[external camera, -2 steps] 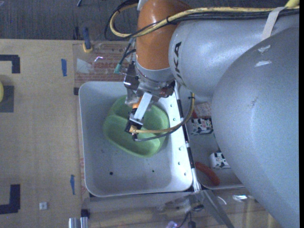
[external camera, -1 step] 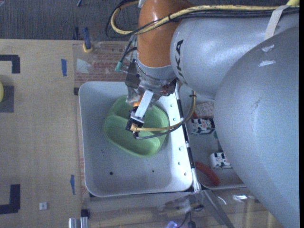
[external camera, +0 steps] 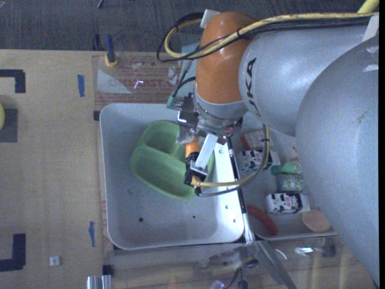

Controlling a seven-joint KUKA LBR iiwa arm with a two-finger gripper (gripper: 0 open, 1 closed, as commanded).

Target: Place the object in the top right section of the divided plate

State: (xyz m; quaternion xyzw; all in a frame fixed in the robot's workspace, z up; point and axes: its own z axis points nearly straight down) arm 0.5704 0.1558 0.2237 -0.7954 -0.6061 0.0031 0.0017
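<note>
Tan tabletop (external camera: 48,161) with blue tape marks carries the two white bins, and dark carpet shows beyond its far edge. From my seat, the left bin (external camera: 150,218) holds the green divided plate (external camera: 139,159), lying tilted against the slant of the view, with a bare stretch of bin floor below it.

The arm reaches in from the right, and its orange band hangs above the plate's right-hand side. The claw (external camera: 189,139) sits low over the plate's rim where the compartments meet. I take that as the placing position, since the target section lies on that side.

A small orange piece (external camera: 191,146) shows right at the claw, at the plate's right edge. I judge it to be the task's object. The wrist covers the claw from above, so I cannot tell how far it is open, or whether it has hold of the piece or the piece already rests on the plate.

The plate's right side is hidden too, so I cannot trace the dividers there or name the compartment under the piece.

In the right bin (external camera: 289,236), partly cut off by the arm, lie two cow-patterned cartons (external camera: 286,203), a green thing (external camera: 290,168), a red thing (external camera: 264,219) and a tan disc (external camera: 316,221), all well apart from the plate.
</note>
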